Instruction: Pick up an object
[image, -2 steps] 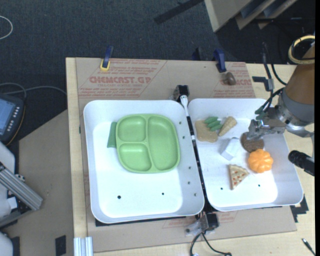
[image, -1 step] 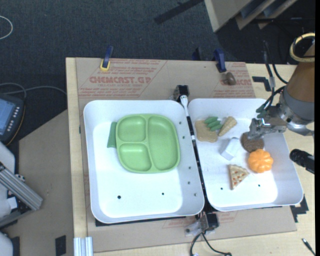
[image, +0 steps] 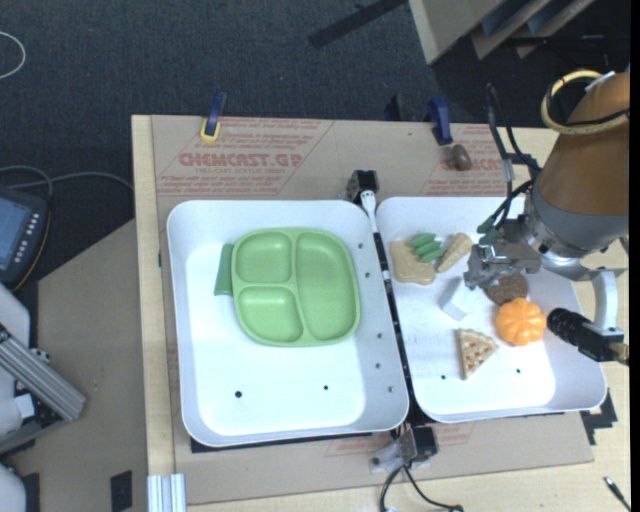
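We are looking down on a surface (image: 150, 300) carrying two white bins side by side. The left bin (image: 200, 380) is holding a green divided plate (image: 296, 286), lying flat near its upper middle. The right bin (image: 540, 395) is holding the pickable things — a pale cookie (image: 410, 264) with a small green piece (image: 426, 245) resting at its upper right edge, a tan stick-shaped piece (image: 453, 251) just beside that, a small white block (image: 457, 302), a pizza slice (image: 474, 350) lower down, an orange pumpkin (image: 520, 322) to its right, and a brown lump (image: 508, 288) just above the pumpkin. The grey arm (image: 585, 190) is reaching in from the right, and the gripper (image: 490, 268) is hanging low over the upper middle of the right bin, close beside the brown lump and the white block. Its metal parts are crowding together there, so we cannot tell how the fingers are set — nor whether anything is sitting between them.
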